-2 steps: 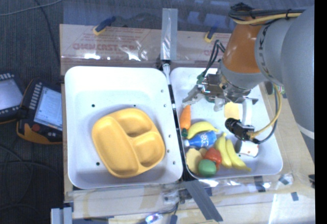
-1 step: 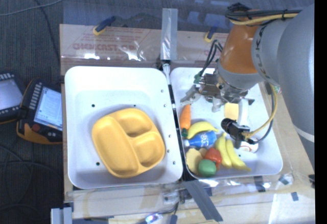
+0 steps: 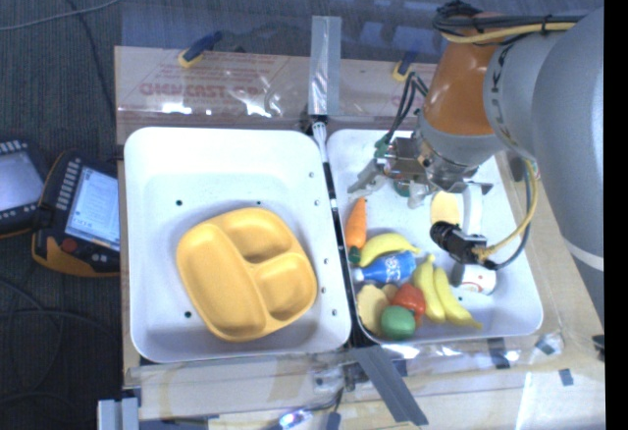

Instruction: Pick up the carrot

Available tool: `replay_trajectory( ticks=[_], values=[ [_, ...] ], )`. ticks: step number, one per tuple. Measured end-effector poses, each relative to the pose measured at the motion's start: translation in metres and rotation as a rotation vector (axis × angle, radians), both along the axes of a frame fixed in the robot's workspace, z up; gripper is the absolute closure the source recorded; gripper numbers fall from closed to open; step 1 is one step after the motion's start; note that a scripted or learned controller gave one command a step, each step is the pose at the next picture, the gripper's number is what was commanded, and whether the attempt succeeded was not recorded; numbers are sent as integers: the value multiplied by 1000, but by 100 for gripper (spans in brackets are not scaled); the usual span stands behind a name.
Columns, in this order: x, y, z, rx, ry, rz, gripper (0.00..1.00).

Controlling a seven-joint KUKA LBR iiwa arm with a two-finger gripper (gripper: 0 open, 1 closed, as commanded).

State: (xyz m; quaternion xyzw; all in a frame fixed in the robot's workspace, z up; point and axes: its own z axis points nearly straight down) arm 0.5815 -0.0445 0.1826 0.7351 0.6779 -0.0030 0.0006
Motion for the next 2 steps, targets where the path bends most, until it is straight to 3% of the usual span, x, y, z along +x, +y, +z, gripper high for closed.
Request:
replay_trajectory(
  ticks=[1, 2],
  values=[
    [1, 5, 0, 1, 1, 76, 0],
    [-3, 2, 0, 5, 0, 36, 0]
  ],
)
